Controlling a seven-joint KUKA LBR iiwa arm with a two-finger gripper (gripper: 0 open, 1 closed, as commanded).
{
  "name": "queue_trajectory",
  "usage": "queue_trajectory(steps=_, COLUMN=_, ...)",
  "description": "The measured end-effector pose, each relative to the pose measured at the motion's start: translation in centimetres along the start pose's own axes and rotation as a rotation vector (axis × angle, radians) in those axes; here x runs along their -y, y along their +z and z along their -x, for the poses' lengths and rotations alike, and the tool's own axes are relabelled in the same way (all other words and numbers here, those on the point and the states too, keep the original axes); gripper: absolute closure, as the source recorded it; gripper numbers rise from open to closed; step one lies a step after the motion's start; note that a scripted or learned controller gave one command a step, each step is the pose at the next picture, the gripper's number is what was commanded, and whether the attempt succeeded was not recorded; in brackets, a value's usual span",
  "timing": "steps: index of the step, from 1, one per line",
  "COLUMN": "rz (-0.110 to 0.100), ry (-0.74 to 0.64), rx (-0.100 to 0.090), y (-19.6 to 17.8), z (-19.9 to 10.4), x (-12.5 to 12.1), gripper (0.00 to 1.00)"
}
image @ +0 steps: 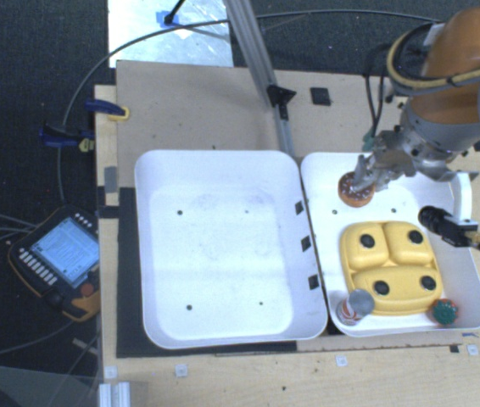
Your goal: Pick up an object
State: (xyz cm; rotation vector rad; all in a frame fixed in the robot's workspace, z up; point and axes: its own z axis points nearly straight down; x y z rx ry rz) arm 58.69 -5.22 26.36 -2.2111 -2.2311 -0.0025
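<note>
Hovering over the small round brown object point(356, 191) at the right white bin's point(325, 253) far-left corner, the gripper point(364, 179) is needing a centred, straight descent; its opening cannot be told.

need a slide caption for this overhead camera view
KUKA arm's gripper lowered over a small brown round object in the right bin, beside a yellow sectioned tray.

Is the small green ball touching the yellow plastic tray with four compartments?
Touching. In the camera view the small green ball sits against the lower right corner of the yellow plastic tray, with no gap between them.
</note>
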Motion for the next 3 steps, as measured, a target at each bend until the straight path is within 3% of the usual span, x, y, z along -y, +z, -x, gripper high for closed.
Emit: queue_trajectory(steps=3, rz=-0.003, ry=-0.001, rx=-0.001, y=4.4, z=-14.2, x=6.6, gripper=1.00)
